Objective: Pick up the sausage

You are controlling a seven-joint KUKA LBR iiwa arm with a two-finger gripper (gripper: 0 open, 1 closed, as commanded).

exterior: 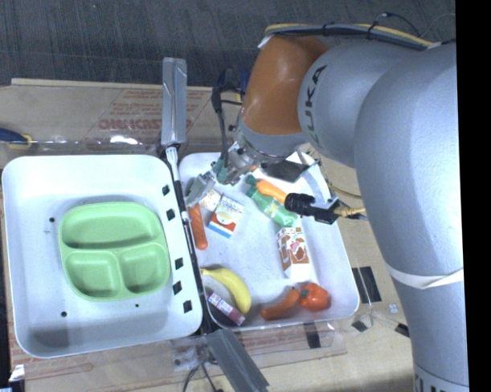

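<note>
Nearest, at the right bin's six o'clock edge, lie a banana and an orange-red pepper. Further in, at nine o'clock by the left wall, the sausage lies lengthwise, untouched. Just beyond it, toward eleven o'clock, hangs the gripper (whether its tool is apart or together I cannot tell). This looks like the approach step; next it likely needs to centre over the sausage, descend and clamp. The green plate sits in the left bin.
</note>
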